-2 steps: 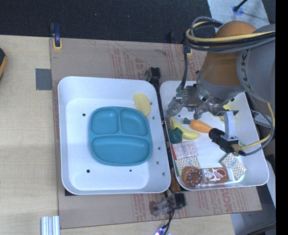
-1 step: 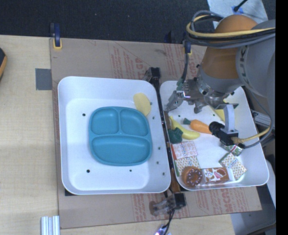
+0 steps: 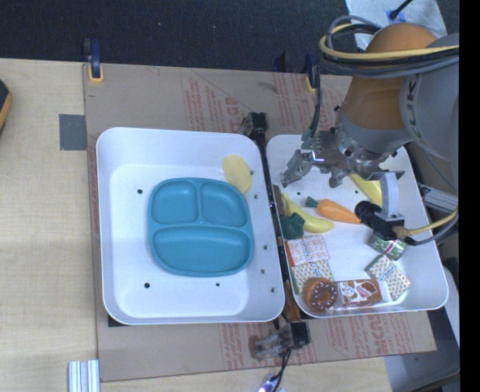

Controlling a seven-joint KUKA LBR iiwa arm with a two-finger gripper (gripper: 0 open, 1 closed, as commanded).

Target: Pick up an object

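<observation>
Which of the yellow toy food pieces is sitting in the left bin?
The pale yellow piece beside the blue divided plate; the other yellow ones lie in the right bin.

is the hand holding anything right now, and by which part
Nothing is held. The hand hovers over the right bin, its fingers spread with nothing between them; the carrot lies below it.

Two white bins: the left bin (image 3: 113, 219) carries a blue divided plate (image 3: 200, 224) and a pale yellow piece (image 3: 237, 171); the right bin (image 3: 432, 288) shows an orange carrot (image 3: 338, 211), a yellow banana (image 3: 315, 224), red-and-white patterned packets (image 3: 309, 251) (print unreadable), and a brown round cookie (image 3: 319, 294).
</observation>
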